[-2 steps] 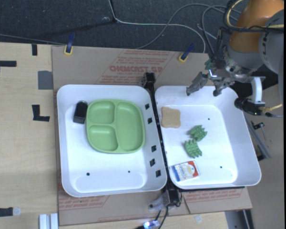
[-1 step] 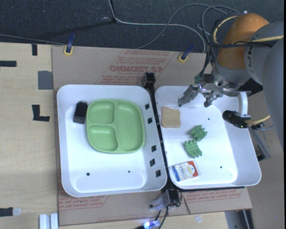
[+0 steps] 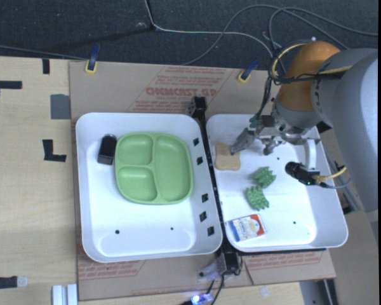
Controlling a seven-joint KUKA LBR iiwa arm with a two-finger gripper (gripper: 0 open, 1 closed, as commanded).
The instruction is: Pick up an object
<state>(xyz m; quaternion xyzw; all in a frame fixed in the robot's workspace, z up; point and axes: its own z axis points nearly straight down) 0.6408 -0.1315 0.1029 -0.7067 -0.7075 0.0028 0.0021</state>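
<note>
In right bin (image 3: 298, 203): tan block (image 3: 227, 160) just beside spread claw (image 3: 253, 146).

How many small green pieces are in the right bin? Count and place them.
2. In the right bin: the upper green piece near its middle, the lower green piece just beneath it in view. The arm may hide more.

plate (image 3: 154, 168) in left bin (image 3: 146, 241), packet (image 3: 246, 227) in right bin (image 3: 305, 224)
</note>
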